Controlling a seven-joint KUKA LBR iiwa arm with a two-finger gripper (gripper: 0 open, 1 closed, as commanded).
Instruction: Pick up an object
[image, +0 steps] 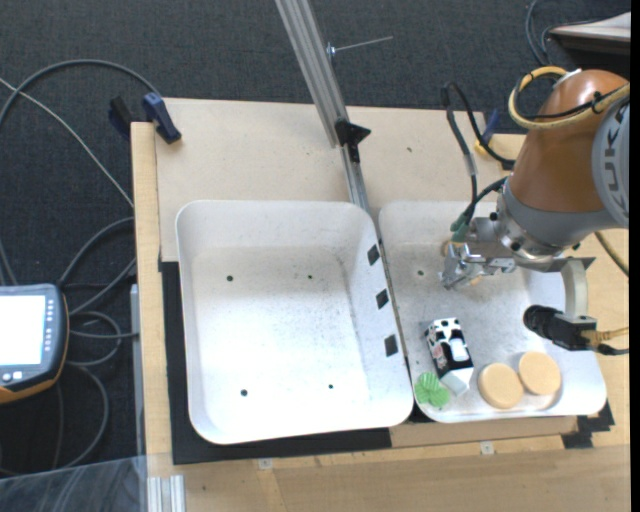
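The arm's gripper (462, 272) hangs over the upper part of the right bin (400, 235), on the wooden counter (250, 150). Whether it is open or closed cannot be told from here, and nothing shows in its grasp. Near that bin's front edge lie a black-and-white box (449, 347), a green piece (432, 391) touching it, and 2 tan discs (519, 379) side by side. The left bin (200, 225) sits alongside.

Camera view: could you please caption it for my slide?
Arm's hand above right bin; objects clustered at its near edge.
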